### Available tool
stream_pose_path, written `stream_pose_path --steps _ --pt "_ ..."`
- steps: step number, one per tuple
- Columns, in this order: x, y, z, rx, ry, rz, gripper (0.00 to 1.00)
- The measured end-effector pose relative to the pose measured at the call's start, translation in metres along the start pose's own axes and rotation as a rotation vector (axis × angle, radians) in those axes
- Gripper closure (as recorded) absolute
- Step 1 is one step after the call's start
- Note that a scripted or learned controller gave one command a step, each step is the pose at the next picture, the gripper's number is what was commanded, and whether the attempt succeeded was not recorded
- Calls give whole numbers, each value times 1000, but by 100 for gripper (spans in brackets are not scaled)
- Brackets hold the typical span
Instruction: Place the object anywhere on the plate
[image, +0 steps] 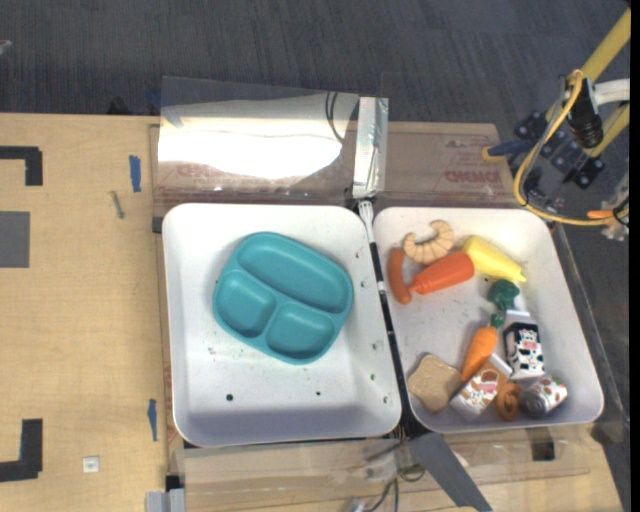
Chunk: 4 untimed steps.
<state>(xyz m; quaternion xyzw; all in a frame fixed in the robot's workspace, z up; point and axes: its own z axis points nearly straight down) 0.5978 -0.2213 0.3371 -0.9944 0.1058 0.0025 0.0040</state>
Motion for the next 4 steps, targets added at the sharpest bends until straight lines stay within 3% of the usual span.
stream_pose_path --steps 1,2,3,4 --pt "-6 2 89 0 -2 -11 100" --pt "-56 14 151 -2 -2 8 100" --pt "-112 13 149 -4 2 -11 100" --pt "-90 -18 174 -2 0 -9 100"
